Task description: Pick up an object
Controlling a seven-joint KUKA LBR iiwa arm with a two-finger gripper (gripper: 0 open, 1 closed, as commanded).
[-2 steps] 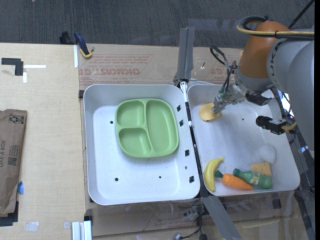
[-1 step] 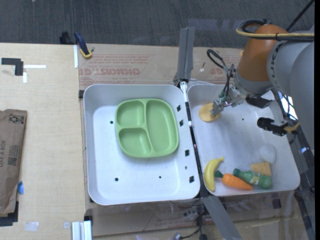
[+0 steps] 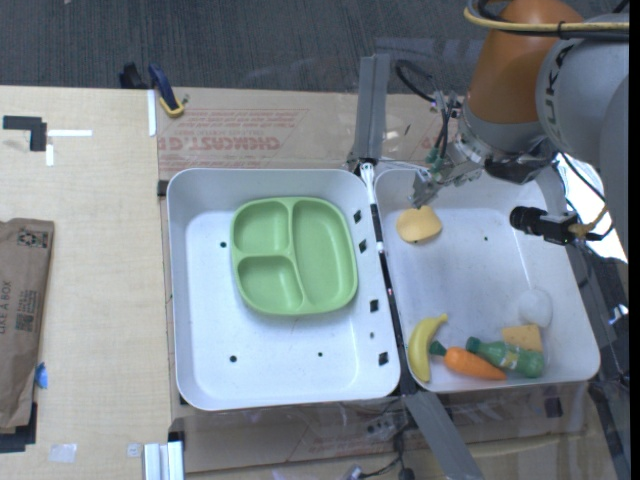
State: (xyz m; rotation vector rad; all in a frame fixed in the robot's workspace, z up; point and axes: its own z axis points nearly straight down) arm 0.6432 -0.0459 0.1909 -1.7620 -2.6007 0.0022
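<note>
That yellow lump [image 3: 419, 226] sits at the back left of the right bin [image 3: 560, 368], and we see the gripper [image 3: 428, 190] right above touching its top, can't tell its grip, so nothing's clearly lifted yet.

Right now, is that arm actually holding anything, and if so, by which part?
It cannot be told. The end effector sits just above the yellow lumpy object at the back of the right bin, seemingly at its top edge, but no clear hold shows.

Brown paper bag [image 3: 22, 318] on bench, left edge.
</note>
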